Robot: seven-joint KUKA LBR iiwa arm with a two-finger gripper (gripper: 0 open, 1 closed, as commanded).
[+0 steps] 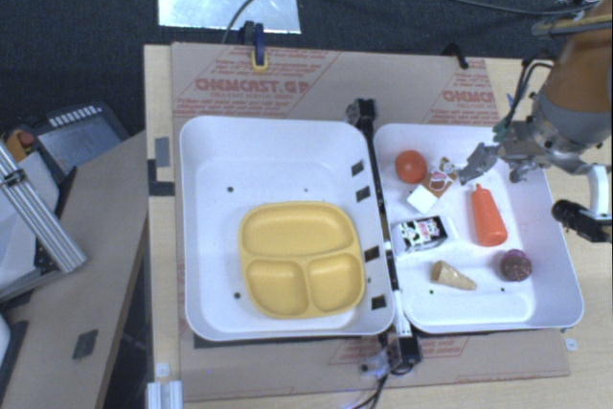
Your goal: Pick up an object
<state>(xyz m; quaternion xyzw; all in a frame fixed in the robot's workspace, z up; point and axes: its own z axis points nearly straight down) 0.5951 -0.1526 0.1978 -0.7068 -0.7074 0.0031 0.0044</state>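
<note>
Gripper (476, 166), state unclear, hovers just above-left of orange bottle (488, 215), seemingly apart.

"CHEMCAST GP" is printed in red on the brown protective sheet (287, 77) lying on the table, readable behind the left bin. The same red print is repeated at a slant behind the right bin, only partly legible. Print on the small black-and-white packet (420, 232) cannot be made out.

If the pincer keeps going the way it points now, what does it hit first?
The pincer points left and down toward the small colourful toy, so probably that, with the white block just beyond. Its height above the bin is unclear.
</note>
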